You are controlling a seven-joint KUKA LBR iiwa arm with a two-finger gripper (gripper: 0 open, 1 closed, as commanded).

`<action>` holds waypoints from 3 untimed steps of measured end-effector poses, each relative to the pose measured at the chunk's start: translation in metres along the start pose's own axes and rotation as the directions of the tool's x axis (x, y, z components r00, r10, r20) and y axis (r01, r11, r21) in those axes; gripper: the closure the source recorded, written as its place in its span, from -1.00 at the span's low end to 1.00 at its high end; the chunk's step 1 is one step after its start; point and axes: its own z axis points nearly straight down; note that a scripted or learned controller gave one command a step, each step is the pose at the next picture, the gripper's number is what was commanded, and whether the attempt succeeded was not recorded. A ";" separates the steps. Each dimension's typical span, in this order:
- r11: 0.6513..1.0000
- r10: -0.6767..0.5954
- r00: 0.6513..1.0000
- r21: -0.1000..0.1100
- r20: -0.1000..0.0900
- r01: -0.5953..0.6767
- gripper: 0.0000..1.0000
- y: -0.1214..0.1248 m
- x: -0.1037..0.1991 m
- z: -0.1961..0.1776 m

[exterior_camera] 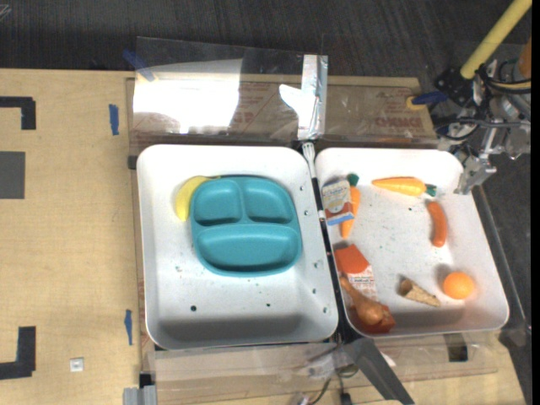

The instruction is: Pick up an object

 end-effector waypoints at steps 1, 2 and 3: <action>0.999 0.054 0.998 -0.004 -0.015 -0.054 -1.00 -0.002 -0.017 0.142; 0.974 0.226 0.974 0.000 -0.002 -0.226 -1.00 0.005 0.007 0.148; 0.935 0.354 0.935 0.000 -0.002 -0.354 -1.00 0.000 0.025 0.148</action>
